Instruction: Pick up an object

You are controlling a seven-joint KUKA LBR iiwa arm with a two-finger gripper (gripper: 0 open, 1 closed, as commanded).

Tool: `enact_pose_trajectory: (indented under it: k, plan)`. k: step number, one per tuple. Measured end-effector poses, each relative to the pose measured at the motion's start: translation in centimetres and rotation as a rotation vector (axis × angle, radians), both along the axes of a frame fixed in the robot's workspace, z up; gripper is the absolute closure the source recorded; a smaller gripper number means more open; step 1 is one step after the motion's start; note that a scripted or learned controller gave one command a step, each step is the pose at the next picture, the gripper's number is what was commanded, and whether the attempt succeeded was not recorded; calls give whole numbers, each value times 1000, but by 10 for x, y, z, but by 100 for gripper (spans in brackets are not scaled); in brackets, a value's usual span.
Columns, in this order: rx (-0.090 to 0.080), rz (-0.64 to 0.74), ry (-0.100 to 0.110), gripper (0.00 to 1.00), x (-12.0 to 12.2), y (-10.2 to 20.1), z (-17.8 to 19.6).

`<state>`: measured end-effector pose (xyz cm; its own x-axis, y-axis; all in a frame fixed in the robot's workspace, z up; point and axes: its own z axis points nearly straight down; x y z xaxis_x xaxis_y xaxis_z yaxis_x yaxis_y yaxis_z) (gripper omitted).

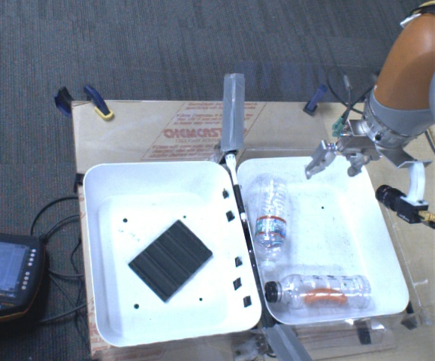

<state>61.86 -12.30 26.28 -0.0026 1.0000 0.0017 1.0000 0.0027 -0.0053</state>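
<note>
The gripper [336,160] hovers with fingers spread and nothing between them above the right bin [382,224], behind its upright water bottle [270,216]. Approach phase; descending onto that bottle likely comes next.

Two white bins [97,201] sit side by side on the bench. Two clear plastic bottles [271,216] lie in the right-hand bin, one upright in view and one [318,290] crosswise nearer the front. One dark ribbed pad [170,259] lies in the bin left of them.
</note>
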Motion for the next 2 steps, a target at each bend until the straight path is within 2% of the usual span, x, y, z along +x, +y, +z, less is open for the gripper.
enact_pose_trajectory:
  k: [1, 2]
  plan:
    - [0, 16, -1, 0, -71, 6, 10]
    - [1, 176, -4, 0, -63, 31, -116]
